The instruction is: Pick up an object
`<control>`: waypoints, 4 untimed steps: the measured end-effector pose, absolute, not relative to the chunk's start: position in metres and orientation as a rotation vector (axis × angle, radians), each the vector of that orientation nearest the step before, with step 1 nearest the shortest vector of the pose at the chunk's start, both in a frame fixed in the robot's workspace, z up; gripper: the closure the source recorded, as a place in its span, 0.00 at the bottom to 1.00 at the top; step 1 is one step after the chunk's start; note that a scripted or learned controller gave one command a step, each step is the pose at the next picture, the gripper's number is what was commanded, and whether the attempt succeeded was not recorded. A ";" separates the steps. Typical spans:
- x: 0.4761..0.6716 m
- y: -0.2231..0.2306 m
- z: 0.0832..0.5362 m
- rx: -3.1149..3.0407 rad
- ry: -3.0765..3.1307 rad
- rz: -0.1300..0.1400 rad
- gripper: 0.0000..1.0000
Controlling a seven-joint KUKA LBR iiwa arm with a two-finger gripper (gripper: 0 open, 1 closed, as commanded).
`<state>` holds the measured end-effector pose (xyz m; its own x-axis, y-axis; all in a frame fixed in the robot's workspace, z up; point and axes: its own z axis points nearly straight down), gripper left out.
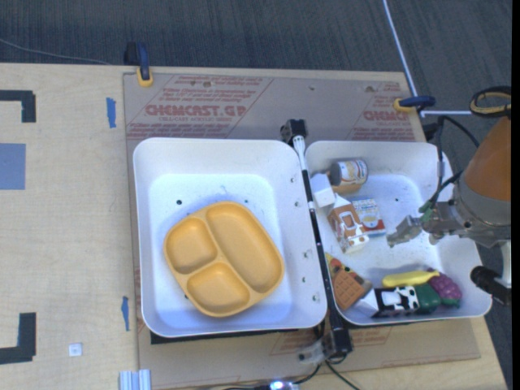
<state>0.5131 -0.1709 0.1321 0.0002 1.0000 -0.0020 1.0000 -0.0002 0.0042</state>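
**benchwatcher:** Since nothing was in the gripper point(404, 234) at that point, I'd say the pick hadn't really happened yet. Everything was sitting in the right bin point(406, 154): a little can point(351, 171) up at the far end, a carton point(350, 225) and a small box point(368, 215) around the middle, then a waffle-looking toy point(349, 286), a banana point(409, 278), grapes point(446, 290) and a black-and-white thing point(396, 300) along the near edge. The left bin point(211, 154) just had the yellow divided plate point(223, 257).

**kuka_fan:** And the arm itself?

**benchwatcher:** It came in from the right, orange band point(494, 165) over the bin's edge, wrist angled down and leftward. The tip hung above bare bin floor, near the small box and beyond the banana, touching neither as far as I could see. Fingers looked slightly spread, with nothing between them. So the whole grab and lift was left, I reckon.
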 end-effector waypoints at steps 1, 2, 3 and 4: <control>0.499 -0.222 0.124 2.220 2.226 0.006 0.00; 0.500 -0.223 0.133 2.218 2.221 0.004 1.00; 0.480 -0.158 0.181 2.220 2.224 0.002 1.00; 0.480 -0.191 0.255 2.220 2.220 0.001 1.00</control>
